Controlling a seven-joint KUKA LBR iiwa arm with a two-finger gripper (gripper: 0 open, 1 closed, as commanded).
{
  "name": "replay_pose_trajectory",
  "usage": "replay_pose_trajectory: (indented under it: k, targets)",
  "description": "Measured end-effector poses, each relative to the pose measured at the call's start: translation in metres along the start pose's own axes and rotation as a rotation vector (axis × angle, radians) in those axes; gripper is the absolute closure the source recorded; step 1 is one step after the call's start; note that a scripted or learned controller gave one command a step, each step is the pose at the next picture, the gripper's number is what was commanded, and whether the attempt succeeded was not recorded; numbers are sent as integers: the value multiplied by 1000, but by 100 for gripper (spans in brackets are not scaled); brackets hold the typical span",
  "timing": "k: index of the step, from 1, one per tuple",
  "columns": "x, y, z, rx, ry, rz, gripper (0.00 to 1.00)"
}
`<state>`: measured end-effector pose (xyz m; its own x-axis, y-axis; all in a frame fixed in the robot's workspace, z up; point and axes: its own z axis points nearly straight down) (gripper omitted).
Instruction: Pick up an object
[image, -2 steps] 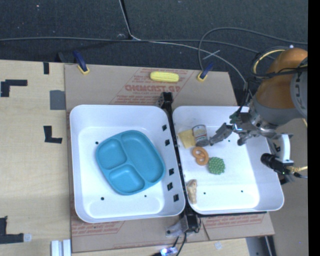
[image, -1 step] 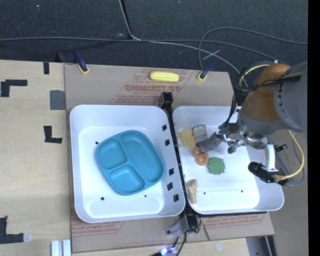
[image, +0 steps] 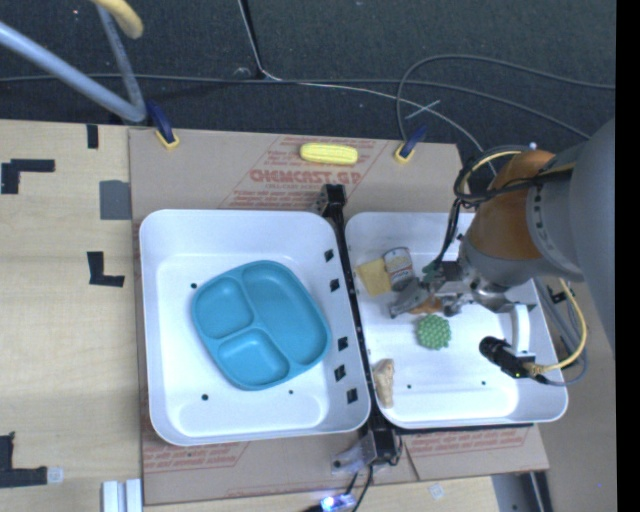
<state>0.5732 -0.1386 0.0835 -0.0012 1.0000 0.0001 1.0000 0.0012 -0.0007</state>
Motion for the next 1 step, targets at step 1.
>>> replay_pose_trajectory:
  k: [1]
  targets:
    - [-1,1,-12,-3,-2,-1,100]
